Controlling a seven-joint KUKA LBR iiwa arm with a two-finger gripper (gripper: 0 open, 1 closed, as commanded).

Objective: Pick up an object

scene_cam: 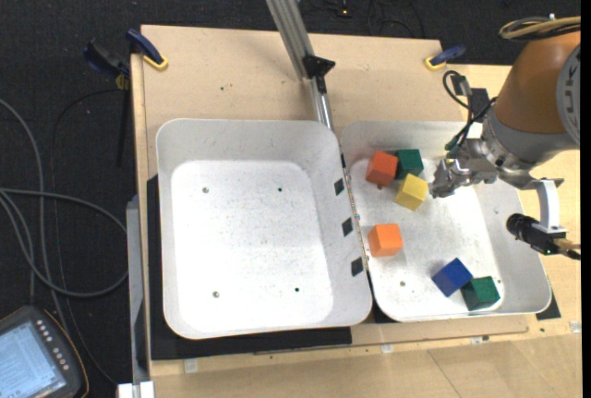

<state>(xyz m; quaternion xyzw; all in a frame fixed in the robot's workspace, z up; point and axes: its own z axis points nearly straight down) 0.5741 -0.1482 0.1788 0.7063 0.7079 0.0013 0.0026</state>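
Hovering just beside the yellow block (412, 191) in the right bin (517, 295), the end effector (441, 185) has nothing visibly lifted; its state I cannot tell, so picking remains undone.

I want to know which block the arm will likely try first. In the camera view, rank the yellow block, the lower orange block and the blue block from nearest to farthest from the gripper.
1. yellow block: just left of the gripper.
2. lower orange block: below and left, near the bin divider.
3. blue block: farthest, toward the bin's front, beside a green block.
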